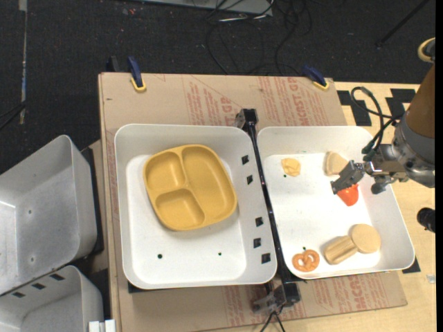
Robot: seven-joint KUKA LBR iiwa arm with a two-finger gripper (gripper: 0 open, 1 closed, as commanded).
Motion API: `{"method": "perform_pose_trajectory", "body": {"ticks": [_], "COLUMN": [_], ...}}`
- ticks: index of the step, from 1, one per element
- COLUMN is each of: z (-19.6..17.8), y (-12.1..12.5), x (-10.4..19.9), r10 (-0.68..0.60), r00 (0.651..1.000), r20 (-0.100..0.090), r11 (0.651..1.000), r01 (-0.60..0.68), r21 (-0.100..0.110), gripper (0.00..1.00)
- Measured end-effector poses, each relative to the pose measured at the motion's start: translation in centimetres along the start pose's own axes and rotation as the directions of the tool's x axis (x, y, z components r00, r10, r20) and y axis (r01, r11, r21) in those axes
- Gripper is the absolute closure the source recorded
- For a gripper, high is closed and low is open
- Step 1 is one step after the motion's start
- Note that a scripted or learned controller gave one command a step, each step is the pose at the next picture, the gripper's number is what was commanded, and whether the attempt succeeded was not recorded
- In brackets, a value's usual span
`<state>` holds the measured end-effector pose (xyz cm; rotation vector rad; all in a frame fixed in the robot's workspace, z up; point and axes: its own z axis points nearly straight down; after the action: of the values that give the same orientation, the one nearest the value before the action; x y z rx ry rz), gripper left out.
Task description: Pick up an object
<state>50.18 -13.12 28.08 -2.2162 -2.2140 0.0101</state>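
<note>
Fingers point(348, 180) spread above a glossy orange-red piece point(349, 196), holding nothing, in the smooth white right bin point(325, 220).

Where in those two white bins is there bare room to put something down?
Left bin: a bare strip below the yellow plate. Right bin: its middle, between the yellow lump and the pretzel. Crowded around the gripper, over the orange piece.

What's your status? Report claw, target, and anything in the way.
Claw low in right bin, over orange-red piece; grip unconfirmed. Tan piece close beside it. Pretzel and wooden peg well apart.
</note>
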Motion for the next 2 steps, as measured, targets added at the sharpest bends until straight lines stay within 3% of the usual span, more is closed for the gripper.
{"method": "perform_pose_trajectory", "body": {"ticks": [1,2], "z": [-0.5,5.3], "y": [0.2,1.1], "x": [0.0,0.3], "r10": [-0.002,0.000], "r00": [1.000,1.000], "r20": [0.002,0.001], "r11": [1.000,1.000], "r01": [0.003,0.000], "r21": [-0.011,-0.007], "gripper": [0.00,0.00]}}
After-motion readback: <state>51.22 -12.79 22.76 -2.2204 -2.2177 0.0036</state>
